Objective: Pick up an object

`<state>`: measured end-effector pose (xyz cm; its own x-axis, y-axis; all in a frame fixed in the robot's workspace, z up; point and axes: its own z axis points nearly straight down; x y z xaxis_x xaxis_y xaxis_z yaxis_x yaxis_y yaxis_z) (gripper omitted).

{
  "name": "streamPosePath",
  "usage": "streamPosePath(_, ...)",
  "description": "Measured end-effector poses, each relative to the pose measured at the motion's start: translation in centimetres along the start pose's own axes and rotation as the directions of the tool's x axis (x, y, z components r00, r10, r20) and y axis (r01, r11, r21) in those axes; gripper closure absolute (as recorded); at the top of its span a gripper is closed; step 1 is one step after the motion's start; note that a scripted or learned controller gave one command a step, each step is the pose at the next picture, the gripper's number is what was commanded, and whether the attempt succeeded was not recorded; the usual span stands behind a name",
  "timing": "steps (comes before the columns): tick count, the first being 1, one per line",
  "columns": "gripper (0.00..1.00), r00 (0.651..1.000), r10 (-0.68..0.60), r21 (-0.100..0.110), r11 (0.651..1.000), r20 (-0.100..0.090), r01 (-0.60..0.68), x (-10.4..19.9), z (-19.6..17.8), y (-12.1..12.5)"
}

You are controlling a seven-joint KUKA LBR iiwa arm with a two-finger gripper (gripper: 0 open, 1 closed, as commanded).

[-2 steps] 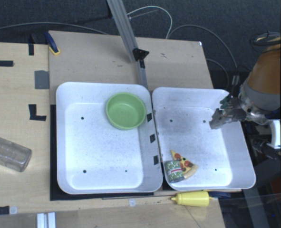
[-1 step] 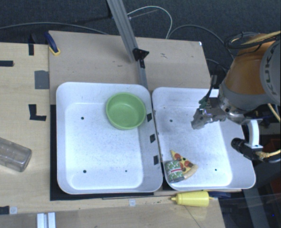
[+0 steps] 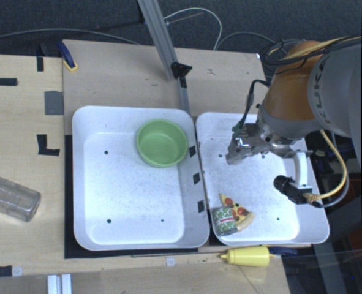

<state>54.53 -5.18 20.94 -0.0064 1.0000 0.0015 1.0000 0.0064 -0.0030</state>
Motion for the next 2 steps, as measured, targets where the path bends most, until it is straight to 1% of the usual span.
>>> streamPosePath(1,1.0,1.0,-0.002,-0.002,1.0,-0.001,0.002,5.9,-1.3,0.7)
streamPosePath(2,1.0,1.0,-0.001,-0.001,1.0,0.0,0.001,10.9,-1.9,0.6)
